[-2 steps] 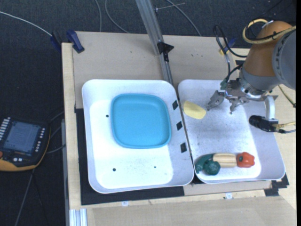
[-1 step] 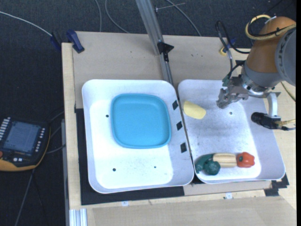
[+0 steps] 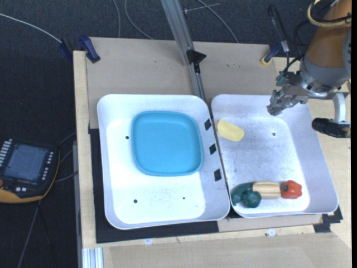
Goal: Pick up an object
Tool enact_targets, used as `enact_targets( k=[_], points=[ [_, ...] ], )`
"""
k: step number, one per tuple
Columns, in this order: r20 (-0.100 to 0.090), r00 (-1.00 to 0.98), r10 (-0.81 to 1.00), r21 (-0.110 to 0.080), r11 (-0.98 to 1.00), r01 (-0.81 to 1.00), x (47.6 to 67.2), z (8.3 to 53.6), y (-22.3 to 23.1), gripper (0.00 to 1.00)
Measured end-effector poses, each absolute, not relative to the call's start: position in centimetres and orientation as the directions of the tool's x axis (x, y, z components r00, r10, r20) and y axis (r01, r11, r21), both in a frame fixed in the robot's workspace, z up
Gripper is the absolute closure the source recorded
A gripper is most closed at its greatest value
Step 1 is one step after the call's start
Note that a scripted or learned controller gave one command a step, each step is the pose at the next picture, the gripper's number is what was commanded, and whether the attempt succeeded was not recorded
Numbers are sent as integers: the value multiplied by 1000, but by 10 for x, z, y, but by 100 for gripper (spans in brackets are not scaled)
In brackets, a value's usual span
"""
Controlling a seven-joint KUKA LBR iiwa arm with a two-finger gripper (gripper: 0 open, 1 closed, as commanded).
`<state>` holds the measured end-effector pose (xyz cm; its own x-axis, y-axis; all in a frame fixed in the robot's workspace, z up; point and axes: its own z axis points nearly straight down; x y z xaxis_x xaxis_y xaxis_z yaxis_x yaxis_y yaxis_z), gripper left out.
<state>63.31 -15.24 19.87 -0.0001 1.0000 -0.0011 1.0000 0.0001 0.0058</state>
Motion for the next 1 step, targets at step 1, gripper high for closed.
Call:
enact_targets(
  k=[1],
  points=[
    [-1, -1, 1000, 7, 1, 1000, 631, 260, -147, 100]
  ],
)
